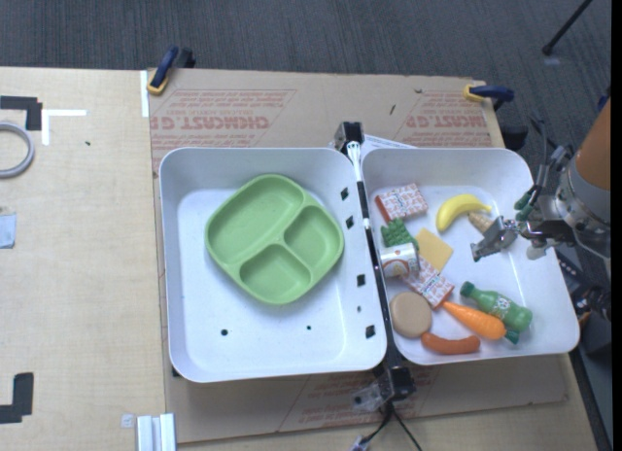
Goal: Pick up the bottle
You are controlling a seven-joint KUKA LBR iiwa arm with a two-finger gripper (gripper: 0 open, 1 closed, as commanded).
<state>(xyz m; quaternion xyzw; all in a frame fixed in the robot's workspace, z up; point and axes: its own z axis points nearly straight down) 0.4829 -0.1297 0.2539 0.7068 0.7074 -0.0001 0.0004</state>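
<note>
bottle (498,305) in right bin, front | fingers (494,237) above it, apart

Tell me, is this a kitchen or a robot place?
Probably a robot lab, not a kitchen. A gripper reaches over two white bins set on cardboard clamped to a bench. The food is toys: a banana, a carrot and a green bottle.

I'm looking at a lab bench. Clamped cardboard (321,109) lies under two white bins (185,274); grey carpet (340,2) shows at twelve o'clock.
</note>
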